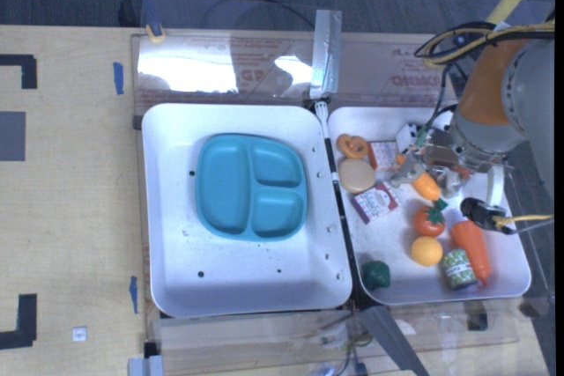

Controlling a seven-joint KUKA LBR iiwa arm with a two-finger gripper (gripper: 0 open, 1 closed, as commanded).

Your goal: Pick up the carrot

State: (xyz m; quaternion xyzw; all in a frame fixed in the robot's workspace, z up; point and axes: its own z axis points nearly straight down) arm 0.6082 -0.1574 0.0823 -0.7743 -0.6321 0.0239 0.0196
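My gripper (429,174) hangs over the right bin (515,282), mid-right of frame. The carrot (473,248) lies lower right, near a can (458,269).

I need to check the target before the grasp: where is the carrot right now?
The carrot lies in the right bin, near its right edge, slanting between the tomato and the small can at its lower end.

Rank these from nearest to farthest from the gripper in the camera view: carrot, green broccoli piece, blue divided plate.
Measured from the gripper:
1. Carrot, right bin, just below the gripper.
2. Green broccoli piece, right bin's lower-left corner.
3. Blue divided plate, in the left bin.
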